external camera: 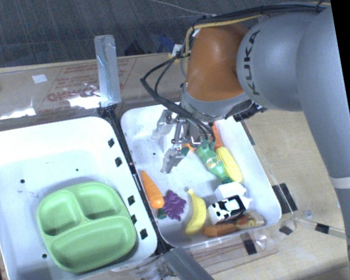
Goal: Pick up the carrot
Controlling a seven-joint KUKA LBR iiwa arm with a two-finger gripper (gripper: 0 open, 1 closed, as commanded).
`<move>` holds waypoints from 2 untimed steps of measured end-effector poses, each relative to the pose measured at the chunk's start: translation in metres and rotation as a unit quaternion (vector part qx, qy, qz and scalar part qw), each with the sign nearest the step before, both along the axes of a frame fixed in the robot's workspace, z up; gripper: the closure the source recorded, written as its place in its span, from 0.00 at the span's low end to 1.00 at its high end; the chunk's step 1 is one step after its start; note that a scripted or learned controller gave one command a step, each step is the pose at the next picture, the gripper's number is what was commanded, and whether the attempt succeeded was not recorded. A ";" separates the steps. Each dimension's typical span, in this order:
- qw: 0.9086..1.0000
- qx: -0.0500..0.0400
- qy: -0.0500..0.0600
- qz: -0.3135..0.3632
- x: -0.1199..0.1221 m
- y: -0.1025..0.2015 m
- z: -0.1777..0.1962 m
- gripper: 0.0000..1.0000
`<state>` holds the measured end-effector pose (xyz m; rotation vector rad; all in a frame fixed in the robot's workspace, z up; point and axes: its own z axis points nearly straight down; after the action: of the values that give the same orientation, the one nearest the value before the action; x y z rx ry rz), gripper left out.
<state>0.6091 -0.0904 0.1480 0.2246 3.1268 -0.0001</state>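
Tabletop: beige boards under a dark woven backdrop carry our two white bins side by side, with a grey taped strip [108, 67] standing at the seam where the bins meet.
Left bin [6, 172]: we see a green divided plate [86, 225] sitting low in it, well apart from the action.
Right bin [264, 187]: this is where everything is crowded, so we judge any pick here has to thread between neighbours.
Carrot [151, 188]: it lies along the right bin's left wall, point toward the top of the view, just beside a purple grape bunch [173, 203]; nothing is touching it from above.
Neighbours: a banana [196, 212] curls next to the grapes, a black-and-white cow toy [228, 207] sits to its right, and a second orange piece [227, 228] lies along the bottom wall.
Arm: the grey body with its orange band [215, 62] reaches in from the right and hangs over the upper half of the right bin.
Tool [179, 143]: we see it up and to the right of the carrot, near a green bottle [209, 160] and a yellow corn cob [229, 163]; its metal fingers blur into each other, so we cannot tell whether it is released or clenched, and we see nothing gripped in it.
Progress: the carrot rests in the bin, so we call the pick not yet made.
Next move: we reckon the tool must shift down-left and line up across the carrot's narrow width, since the wall leaves little room on one side.
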 end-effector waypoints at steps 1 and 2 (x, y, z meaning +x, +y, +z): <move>0.997 -0.002 0.002 -0.081 -0.039 -0.007 -0.055 0.00; 0.981 -0.004 -0.009 -0.194 -0.102 -0.010 -0.050 0.00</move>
<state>0.5069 -0.1004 0.0981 0.8229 3.0054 -0.0131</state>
